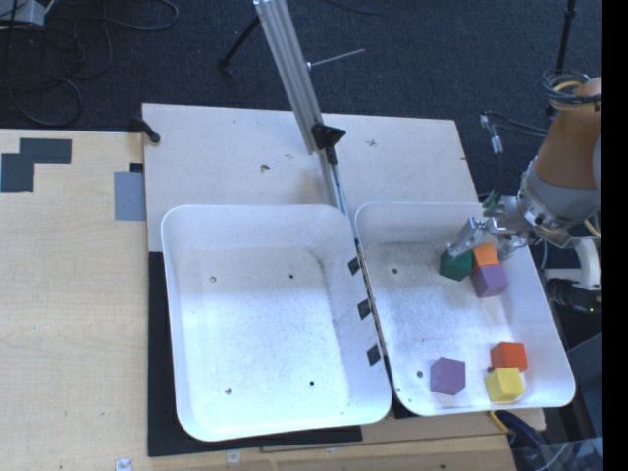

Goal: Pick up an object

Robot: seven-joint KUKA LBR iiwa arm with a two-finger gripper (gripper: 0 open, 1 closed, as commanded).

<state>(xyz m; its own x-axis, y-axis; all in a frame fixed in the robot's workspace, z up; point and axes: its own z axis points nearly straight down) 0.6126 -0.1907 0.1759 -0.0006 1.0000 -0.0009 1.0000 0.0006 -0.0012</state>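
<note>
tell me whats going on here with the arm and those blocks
A grey KUKA arm reaches from the right into the right bin, its gripper low over a cluster of green, orange and purple blocks. Nothing is visibly lifted. A purple, red-orange and yellow block sit near the bin's front.

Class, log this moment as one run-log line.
arm: reaching from right | gripper: over right white bin | nearest: green block, orange block, purple block | grasp: none seen

Bright, even light; slightly soft focus.
</note>
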